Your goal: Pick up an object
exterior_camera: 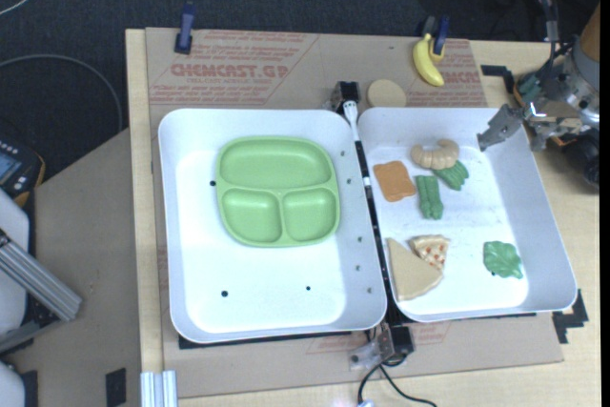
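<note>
Objects for picking lie in the right bin [543,205], and that bin serves as the marker for every place below. The gripper [515,131] hangs over the bin's far right corner, just inside the rim, at the end of the grey arm [581,81] that comes in from the right. Nothing can be seen gripped in it, and I cannot tell whether it is released or clenched.

Nearest to it, in the far middle of the bin, sits a beige pastry [436,154]. A small green vegetable [457,174] touches the pastry's near right side. Toward the bin's left wall from these lies an orange slab [394,180], and a green pod [429,197] lies just beside it, nearer the bin's centre.

In the near left corner of the bin a pizza slice [432,250] rests against a tan wedge [410,275]. In the near right part a green leafy piece [502,258] lies alone, well apart from the rest.

Outside the bin, just beyond its far rim, a round tan disc [386,93] lies on the brown board [238,62]. A banana [428,62] lies beside a blue clamp [439,31] farther back.

Against the bin's left wall stands the left bin [181,205], which holds a green divided plate [278,190]. A second blue clamp [185,30] grips the board's far edge, well to the left.
</note>
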`<state>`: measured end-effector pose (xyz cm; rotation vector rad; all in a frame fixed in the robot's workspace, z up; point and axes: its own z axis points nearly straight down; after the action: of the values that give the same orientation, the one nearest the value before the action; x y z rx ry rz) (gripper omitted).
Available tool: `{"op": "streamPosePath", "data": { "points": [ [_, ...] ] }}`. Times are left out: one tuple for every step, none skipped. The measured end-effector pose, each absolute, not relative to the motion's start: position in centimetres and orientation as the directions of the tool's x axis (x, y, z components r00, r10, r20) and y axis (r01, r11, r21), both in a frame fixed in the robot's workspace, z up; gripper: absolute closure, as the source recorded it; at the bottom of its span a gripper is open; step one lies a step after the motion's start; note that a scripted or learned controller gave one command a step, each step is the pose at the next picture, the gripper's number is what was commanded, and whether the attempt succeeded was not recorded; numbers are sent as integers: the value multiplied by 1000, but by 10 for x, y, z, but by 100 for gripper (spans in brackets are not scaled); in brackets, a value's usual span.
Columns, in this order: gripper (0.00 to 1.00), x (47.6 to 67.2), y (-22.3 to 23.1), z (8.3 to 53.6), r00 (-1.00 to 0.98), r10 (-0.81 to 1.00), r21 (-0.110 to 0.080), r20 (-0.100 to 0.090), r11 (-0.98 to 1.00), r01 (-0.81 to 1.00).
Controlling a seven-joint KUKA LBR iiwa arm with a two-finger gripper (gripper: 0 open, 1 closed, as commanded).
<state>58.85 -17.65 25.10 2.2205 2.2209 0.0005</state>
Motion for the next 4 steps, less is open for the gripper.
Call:
{"op": "streamPosePath", "data": {
  "points": [
    [100, 589, -176, 262, -1, 1000, 5, -2, 1, 1000],
    [100, 475, -187, 297, 6, 1000, -1, 0, -6, 1000],
    [100, 481, -119, 441, -9, 1000, 20, -2, 9, 1000],
    [100, 478, -95, 310, -1, 1000, -13, 3, 1, 1000]
  ]
}}
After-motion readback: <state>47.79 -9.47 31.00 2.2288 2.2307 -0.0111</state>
